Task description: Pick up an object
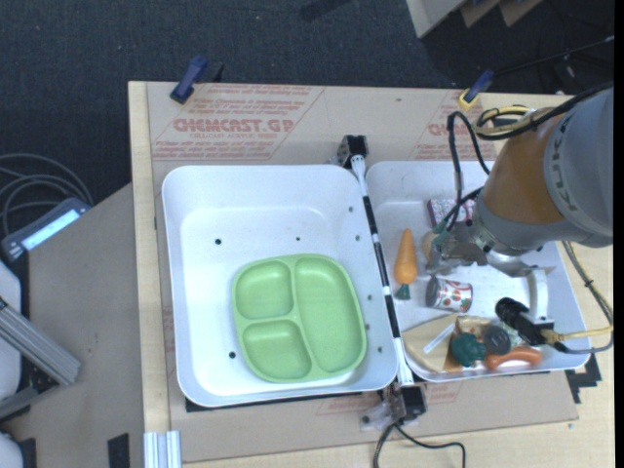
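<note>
- The arm (pixel 546 178), grey with its orange band, rides highest and so nearest the lens. It leans in over the right bin (pixel 409 175), and its wrist ends just above the can.
- The jaws sit under that wrist in its dark underside, so I cannot tell whether they are open or closed.
- The can (pixel 449 293), small, red and white, seems to lie on its side on the bin floor. I judge it the likely target, since it is the thing closest beneath the wrist and the bare floor round it leaves room to come down.
- The carrot (pixel 406 254) lies just beside the can, along the rod (pixel 375 252) that parts the bins. Being that close to the wall, it would probably be harder to straddle.
- The packet (pixel 444 209) lies beyond the can, away from the camera and partly under the arm.
- A pale dish (pixel 421 344) sits on the can's near side, almost touching it. It holds a crowded heap with a teal thing (pixel 469 347) and an orange-handled tool (pixel 514 359), a poor place for a clean grip.
- The left bin (pixel 253 198), across the rod from the can, holds a green three-part plate (pixel 296 316) lying flat. It looks too broad to pinch easily.
- The table (pixel 244 115) carries both bins. Blue clamps (pixel 190 79) at its far edge, well apart from the can, presumably pin its board down.
</note>
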Controlling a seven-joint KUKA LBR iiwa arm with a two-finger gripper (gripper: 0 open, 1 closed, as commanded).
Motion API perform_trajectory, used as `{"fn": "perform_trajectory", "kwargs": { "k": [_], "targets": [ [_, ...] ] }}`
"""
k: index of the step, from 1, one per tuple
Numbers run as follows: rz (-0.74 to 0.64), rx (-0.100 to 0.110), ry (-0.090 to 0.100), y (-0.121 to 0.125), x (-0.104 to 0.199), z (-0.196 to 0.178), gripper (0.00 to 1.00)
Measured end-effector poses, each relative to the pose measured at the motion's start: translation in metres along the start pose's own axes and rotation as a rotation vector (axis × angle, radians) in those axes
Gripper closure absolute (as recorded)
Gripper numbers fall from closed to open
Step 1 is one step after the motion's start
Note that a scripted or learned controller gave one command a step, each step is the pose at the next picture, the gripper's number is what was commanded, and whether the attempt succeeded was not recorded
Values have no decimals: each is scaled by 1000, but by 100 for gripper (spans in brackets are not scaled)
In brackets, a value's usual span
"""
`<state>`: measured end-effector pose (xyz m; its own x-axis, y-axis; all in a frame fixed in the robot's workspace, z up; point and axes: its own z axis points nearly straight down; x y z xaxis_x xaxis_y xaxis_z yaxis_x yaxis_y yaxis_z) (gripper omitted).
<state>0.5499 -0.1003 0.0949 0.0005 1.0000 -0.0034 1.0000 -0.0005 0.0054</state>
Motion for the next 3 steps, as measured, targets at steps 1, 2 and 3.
{"fn": "perform_trajectory", "kwargs": {
  "k": [1,2,3],
  "targets": [
    [0,0,0,0,0,0,0],
    [0,-2,-1,0,0,-10,100],
    [0,-1,-1,0,0,-10,0]
  ]
}}
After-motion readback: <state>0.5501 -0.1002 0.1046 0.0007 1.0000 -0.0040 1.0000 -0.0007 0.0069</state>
